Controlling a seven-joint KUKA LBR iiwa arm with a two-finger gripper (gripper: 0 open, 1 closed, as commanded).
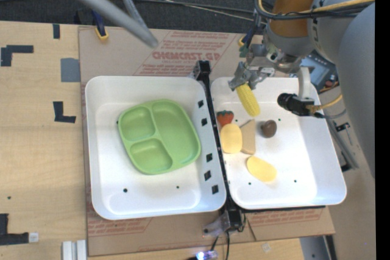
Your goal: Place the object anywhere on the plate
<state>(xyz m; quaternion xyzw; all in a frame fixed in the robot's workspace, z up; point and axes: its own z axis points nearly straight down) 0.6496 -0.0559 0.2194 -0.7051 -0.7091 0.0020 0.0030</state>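
- Gripper [245, 83] hung over the right bin [317, 192], near its far left corner, fingers clamped on the top end of a yellow corn cob [248, 100].
- Cob dangled tilted, lower end above the bin floor; I judged it lifted clear for carrying.
- Green plate [159, 136] lay in the left bin [103, 192], three compartments bare, well apart from the cob.
- Left in the right bin: strawberry [225, 115], two pale yellow pieces [231, 138] [261, 168], tan block [248, 138], brown lump [268, 128].
- Next I reckoned on a move left across the divider between the bins, then release.
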